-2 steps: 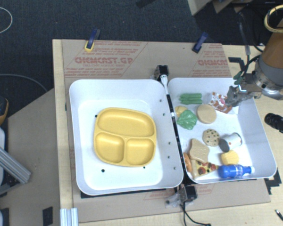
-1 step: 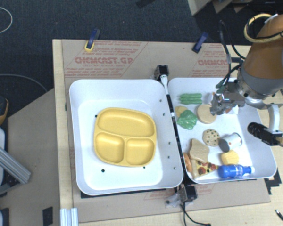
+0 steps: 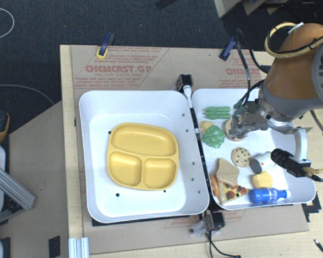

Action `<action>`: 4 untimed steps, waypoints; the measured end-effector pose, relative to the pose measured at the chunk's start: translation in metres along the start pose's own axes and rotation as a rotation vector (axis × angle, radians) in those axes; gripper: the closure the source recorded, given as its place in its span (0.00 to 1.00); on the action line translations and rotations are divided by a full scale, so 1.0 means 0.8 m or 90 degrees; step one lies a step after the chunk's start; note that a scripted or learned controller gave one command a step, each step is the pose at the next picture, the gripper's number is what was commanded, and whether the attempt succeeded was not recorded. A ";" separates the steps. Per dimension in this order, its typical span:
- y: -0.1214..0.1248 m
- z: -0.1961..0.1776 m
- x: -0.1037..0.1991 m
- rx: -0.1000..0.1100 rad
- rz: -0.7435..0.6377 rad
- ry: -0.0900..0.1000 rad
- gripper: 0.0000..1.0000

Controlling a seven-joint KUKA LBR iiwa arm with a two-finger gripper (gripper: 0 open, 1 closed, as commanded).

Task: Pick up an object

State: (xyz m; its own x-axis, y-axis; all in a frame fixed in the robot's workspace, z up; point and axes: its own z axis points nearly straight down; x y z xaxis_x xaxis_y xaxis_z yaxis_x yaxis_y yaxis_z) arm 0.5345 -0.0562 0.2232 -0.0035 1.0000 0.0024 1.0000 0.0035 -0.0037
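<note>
My gripper [image 3: 236, 131] hangs low over the right bin [image 3: 299, 198], just right of a green leafy toy [image 3: 213, 136] and above a round cookie [image 3: 240, 156]. Nothing shows between the fingers. Other toys in this bin: a green bean pod [image 3: 217, 112], a pale yellow piece [image 3: 205, 127], a bread slice [image 3: 226, 171], a pizza slice [image 3: 229, 191], a yellow block [image 3: 262, 180], a blue bottle [image 3: 268, 196] and a small grey piece [image 3: 255, 165].
The left bin [image 3: 91, 160] holds a yellow divided plate [image 3: 142, 156]. A black cylinder [image 3: 288, 163] on the arm reaches over the right bin's right side. Clamps sit at the board's far edge and between the bins.
</note>
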 end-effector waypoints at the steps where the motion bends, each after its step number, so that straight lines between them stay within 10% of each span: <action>1: -0.027 -0.010 0.053 0.000 -0.001 0.000 1.00; 3: -0.057 0.007 0.164 -0.002 -0.001 -0.001 1.00; 4: -0.060 -0.014 0.157 -0.005 0.002 -0.001 1.00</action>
